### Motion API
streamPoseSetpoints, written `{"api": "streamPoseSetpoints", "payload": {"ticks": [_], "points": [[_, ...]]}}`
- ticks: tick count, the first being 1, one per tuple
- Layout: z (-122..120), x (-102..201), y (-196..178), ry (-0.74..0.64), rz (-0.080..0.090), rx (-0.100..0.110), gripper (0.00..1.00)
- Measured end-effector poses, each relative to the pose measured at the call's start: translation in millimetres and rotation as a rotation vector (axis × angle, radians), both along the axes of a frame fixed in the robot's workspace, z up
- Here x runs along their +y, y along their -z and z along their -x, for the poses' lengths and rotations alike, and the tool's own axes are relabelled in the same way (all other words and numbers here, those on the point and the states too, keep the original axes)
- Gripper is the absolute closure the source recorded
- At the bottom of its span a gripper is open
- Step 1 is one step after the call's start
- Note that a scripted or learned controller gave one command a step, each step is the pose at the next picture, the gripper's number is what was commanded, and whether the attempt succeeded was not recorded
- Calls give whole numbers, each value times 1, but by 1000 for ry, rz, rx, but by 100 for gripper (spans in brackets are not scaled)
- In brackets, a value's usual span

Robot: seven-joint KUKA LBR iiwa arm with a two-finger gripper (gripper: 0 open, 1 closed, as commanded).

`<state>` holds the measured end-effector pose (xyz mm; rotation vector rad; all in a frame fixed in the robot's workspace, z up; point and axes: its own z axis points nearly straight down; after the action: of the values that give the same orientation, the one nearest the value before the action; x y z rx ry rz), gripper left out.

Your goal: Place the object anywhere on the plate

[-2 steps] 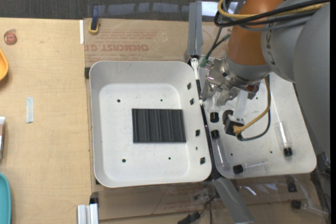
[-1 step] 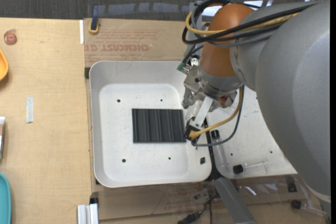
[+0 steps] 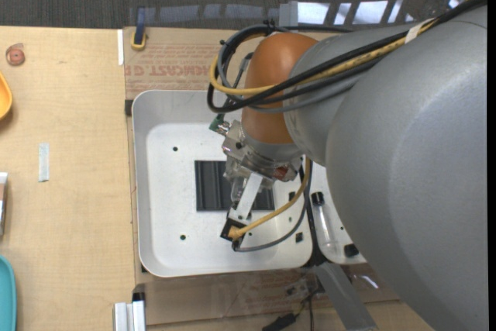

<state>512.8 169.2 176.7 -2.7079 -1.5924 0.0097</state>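
A dark ribbed rectangular thing (image 3: 209,186) lies flat in the middle of the left white bin (image 3: 167,244). My gripper (image 3: 246,184) hangs right over that thing's right half and hides it. The wrist and the orange band (image 3: 275,74) cover the gripper from above, so its tips are hidden. I cannot tell whether it touches the ribbed thing. I cannot make out anything I can call a plate.
The grey arm (image 3: 411,159) covers most of the right bin; a clear tube-like thing (image 3: 325,225) shows at its left rim. On the wooden bench at left lie a small grey strip (image 3: 43,163), a reddish disc (image 3: 14,54), an orange edge (image 3: 3,101) and a teal edge (image 3: 5,294).
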Motion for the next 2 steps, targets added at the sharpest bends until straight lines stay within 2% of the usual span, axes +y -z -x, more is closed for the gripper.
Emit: {"api": "streamPoseSetpoints", "payload": {"ticks": [1, 2], "points": [[0, 0, 0, 1, 0, 0, 0], [0, 0, 0, 1, 0, 0, 0]]}}
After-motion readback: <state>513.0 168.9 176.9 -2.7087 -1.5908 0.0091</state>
